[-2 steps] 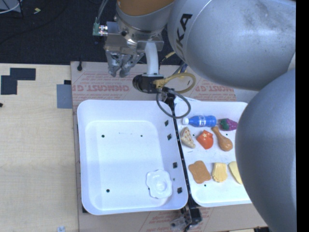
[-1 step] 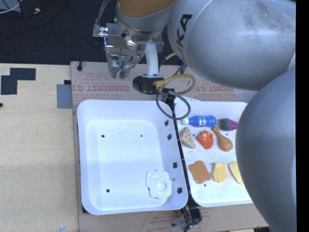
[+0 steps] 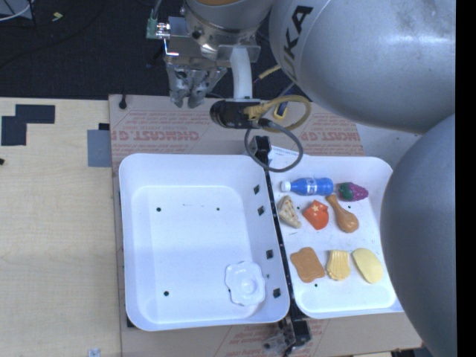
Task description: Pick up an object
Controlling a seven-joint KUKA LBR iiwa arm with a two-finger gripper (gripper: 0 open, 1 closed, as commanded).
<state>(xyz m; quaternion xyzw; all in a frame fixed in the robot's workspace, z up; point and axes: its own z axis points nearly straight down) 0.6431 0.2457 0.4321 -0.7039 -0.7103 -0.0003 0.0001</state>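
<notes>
Above the far edge of the left bin, over the brown board, hangs my gripper; fingers hang close together w/ nothing between them, so clenched on air as far as I can see. My wrist and arm fill the top right and hang over the right bin's far and right edges, so that side is crowded. A cable loop droops from my wrist down to the divide between the bins, near the back of it. Left of the bins the pale bench is open, w/ a few dark patches near the back.

Left bin: wide bare floor, w/ just a white fried egg in the near right corner, close to the wall.

Right bin, far row: blue bottle lying on its side, purple item just right of it. Mid row: pale wedge by the divide, red pepper, drumstick slanted. Near row: toast, ridged yellow piece, yellow oval, side by side, w/ narrow gaps between them. All items lie well apart from my gripper.
</notes>
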